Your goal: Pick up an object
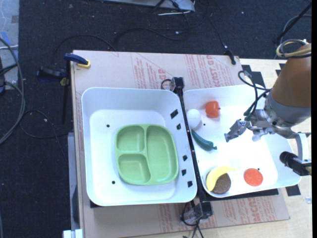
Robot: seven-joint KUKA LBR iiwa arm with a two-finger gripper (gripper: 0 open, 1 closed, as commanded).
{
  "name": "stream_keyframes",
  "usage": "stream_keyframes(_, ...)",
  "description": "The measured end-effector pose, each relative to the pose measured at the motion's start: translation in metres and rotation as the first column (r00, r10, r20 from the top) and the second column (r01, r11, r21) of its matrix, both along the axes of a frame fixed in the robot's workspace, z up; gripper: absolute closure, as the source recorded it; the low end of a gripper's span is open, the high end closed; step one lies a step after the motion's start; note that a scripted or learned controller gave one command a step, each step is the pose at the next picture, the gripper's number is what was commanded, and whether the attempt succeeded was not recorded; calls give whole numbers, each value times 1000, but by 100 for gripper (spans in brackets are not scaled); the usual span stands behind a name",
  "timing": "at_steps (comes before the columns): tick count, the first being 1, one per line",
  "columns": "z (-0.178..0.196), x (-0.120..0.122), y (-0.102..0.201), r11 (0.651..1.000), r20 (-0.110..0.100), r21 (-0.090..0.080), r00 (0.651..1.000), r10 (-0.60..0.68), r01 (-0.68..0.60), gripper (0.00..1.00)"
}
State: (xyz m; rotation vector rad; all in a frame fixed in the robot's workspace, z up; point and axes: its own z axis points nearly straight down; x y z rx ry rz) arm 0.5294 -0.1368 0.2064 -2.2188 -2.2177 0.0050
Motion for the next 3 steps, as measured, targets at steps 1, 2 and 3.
stream_keyframes(1,2,1,0,1000,5,-1,1000,1,-1,0)
stream_keyframes(2,-39,-1,2,1000,2,0,1000,1,-1,0)
stream_keyframes(3,-81,-2,3,1000,2,0,1000,1,-1,0)
